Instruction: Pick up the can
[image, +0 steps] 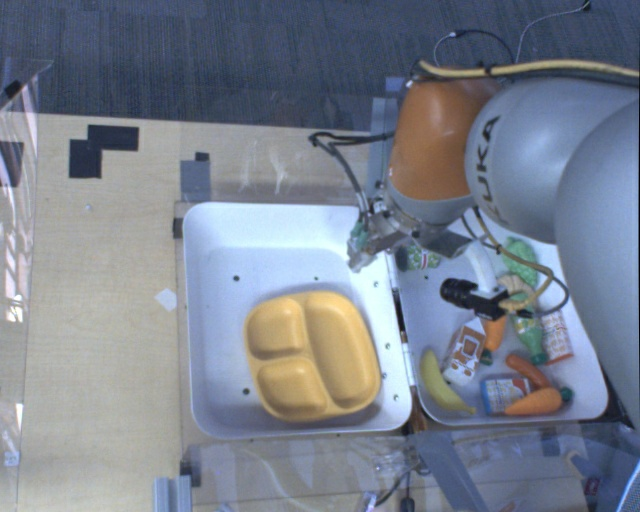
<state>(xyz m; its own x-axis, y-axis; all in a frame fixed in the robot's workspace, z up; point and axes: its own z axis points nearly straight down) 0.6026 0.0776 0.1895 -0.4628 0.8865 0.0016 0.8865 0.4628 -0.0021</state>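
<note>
**Operator:** Where is the claw, and has it got anything?

**Spotter:** Your claw (366, 248) hangs over the wall shared by the two bins, at the far end, a touch to the left bin (230, 250) side. I cannot tell from this slant whether it is open or closed, and I see nothing gripped in it, so count the can as not yet picked.

**Operator:** What lies around it?

**Spotter:** Just to its right, inside the right bin (426, 322), is a small green-labelled thing (416, 259). Below it in the left bin sits the yellow tray (312, 352), well apart from the claw and no part of your task.

**Operator:** And the can?

**Spotter:** My best reading is the white cylinder with the brown-orange label, lying on its side in the middle of the right bin. That can (464, 350) touches the banana (440, 382) at its near end, with a blue-labelled pack (497, 392) and a carrot (535, 402) close by. The picture is too coarse for me to be sure of it.

**Operator:** So which step are we on?

**Spotter:** The approach, I judge. You need to bring the claw across the wall into the right bin and toward the near side, then line it up across the can's narrow width, because it lies flat. Come down on its far end if you can. The banana crowds the near end and could get pinched along with it.
</note>
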